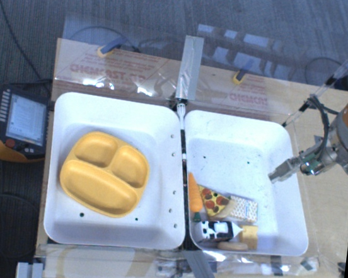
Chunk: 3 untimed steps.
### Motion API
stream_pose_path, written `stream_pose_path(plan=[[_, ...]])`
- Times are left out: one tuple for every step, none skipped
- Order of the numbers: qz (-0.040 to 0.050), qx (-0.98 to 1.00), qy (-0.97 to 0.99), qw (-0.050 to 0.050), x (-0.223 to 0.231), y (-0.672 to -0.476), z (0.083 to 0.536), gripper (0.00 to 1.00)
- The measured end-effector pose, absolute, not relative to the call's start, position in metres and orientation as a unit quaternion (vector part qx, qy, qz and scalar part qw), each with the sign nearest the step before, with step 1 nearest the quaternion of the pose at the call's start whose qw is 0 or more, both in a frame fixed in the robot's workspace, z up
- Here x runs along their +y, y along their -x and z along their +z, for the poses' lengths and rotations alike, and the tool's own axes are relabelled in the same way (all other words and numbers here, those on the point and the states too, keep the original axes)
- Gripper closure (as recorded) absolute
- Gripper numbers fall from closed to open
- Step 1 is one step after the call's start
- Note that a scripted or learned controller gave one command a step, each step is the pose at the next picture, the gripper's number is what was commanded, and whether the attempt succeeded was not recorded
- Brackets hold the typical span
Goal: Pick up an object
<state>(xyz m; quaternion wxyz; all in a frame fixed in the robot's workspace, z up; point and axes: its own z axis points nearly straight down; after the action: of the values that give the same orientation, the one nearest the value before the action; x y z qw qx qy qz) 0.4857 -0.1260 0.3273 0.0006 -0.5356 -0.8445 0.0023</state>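
Camera view gives us two white bins: the left bin [49, 214] holds one yellow divided plate [105, 172]. At the right bin's [293, 202] front edge we count one carrot [194, 193], one pizza slice [215, 202], one cow toy [216, 230]. Above its right edge, the gripper [282, 171] holds nothing we can see; its opening we cannot tell.

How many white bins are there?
2. The left bin holds a yellow plate. The right bin holds small toys in its near corner.
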Motion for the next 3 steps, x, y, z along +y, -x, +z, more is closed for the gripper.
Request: stream_pose_path(plan=[[0.0009, -0.946, 0.323, -0.001, -0.111, -0.487, 0.420, 1.00], [0.0010, -0.977, 0.214, 0.001, -0.189, -0.486, 0.404, 1.00], [0.0003, -0.999, -0.038, -0.001, -0.225, -0.486, 0.408, 1.00]])
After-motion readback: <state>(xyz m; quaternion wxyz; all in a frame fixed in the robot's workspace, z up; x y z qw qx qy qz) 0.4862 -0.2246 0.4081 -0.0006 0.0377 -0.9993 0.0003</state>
